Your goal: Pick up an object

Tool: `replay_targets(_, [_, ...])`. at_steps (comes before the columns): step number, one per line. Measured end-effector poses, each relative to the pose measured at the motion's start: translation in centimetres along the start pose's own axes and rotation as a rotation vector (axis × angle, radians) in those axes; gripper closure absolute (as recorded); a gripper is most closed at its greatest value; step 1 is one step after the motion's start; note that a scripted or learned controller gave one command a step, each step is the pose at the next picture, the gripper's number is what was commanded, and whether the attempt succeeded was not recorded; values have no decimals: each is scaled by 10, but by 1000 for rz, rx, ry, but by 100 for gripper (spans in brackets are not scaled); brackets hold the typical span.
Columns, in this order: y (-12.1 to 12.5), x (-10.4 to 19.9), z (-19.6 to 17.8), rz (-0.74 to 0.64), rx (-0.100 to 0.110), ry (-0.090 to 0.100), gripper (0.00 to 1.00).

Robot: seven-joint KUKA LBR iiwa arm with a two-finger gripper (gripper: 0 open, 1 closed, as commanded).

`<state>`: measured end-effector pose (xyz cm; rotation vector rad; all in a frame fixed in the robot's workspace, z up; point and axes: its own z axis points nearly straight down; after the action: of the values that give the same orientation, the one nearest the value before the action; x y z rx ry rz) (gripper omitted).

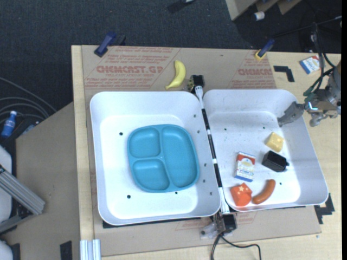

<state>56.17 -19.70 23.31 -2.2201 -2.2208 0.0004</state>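
Below and to the left of your hand (pixel 303 110), the right bin (pixel 303 172) held five small things: a yellow block (pixel 275 141), a black piece (pixel 274 161), a small carton (pixel 245 166) with red and white print, a red item (pixel 242 194) and a sausage (pixel 264 192). Further left, the left bin (pixel 108 188) carried a blue divided tray (pixel 162 157), lying flat near its middle. Your hand hung over the right bin's far right rim, apart from every object, and you could not tell how it was set. Beyond the bins, up and left of your hand, a banana (pixel 177 75) lay on the counter (pixel 135 64), a brown board with red lettering, close to the left bin's far rim. Dark carpet surrounded the counter.
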Motion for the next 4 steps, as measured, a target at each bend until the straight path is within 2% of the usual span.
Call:
replay_targets(1, [44,-19,125,-1,4,2,0])
replay_targets(2, [51,20,148,-1,1,1,0])
replay_targets(3, [8,60,149,0,1,1,0])
replay_targets(4, [64,92,148,-1,-2,0,0])
